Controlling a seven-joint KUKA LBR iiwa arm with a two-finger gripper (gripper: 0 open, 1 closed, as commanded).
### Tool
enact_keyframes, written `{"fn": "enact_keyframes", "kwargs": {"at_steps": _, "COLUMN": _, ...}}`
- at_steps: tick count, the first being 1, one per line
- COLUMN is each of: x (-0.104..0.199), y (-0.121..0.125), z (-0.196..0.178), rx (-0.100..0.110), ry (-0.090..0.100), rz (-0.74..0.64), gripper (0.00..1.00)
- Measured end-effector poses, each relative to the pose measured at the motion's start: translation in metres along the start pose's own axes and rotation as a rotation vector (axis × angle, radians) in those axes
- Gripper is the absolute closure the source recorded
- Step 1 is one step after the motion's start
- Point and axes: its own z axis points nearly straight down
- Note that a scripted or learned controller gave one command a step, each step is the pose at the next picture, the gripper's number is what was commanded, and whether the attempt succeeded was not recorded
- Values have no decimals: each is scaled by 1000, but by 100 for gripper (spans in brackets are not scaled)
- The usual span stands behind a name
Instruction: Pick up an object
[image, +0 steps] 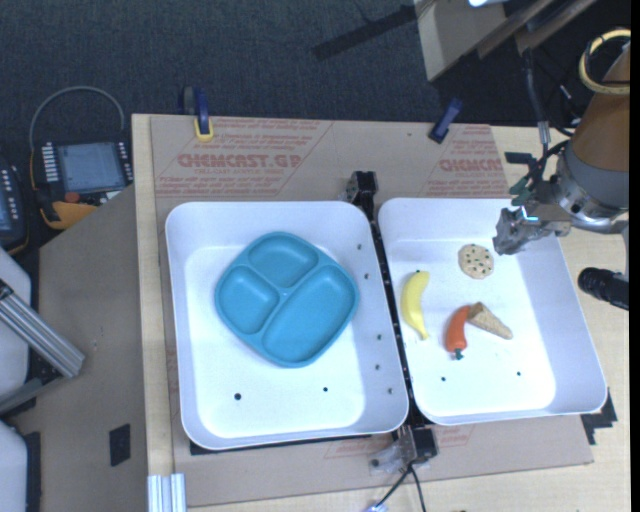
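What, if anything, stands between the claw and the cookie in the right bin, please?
Nothing visible does. The claw hangs at the right bin's upper right, and the cookie lies just to its lower left with bare white floor between them.

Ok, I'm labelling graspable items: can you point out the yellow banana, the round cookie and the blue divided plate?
yellow banana (414, 304), camera view, middle of its curve
round cookie (476, 261), camera view, centre of its face
blue divided plate (287, 298), camera view, central ridge

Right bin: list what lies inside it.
Inside the right bin: a banana, a cookie, a red pepper and a tan wedge touching it. Nothing looks covered.
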Motion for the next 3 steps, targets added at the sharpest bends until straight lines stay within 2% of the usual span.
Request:
{"fn": "enact_keyframes", "kwargs": {"at_steps": 1, "x": 0, "y": 2, "z": -48, "rx": 2, "ry": 0, "rz": 0, "gripper": 100}}
{"fn": "enact_keyframes", "kwargs": {"at_steps": 2, "x": 45, "y": 9, "z": -43, "rx": 9, "ry": 3, "rz": -3, "gripper": 100}}
{"fn": "enact_keyframes", "kwargs": {"at_steps": 3, "x": 96, "y": 21, "z": -16, "rx": 14, "ry": 5, "rz": -4, "gripper": 100}}
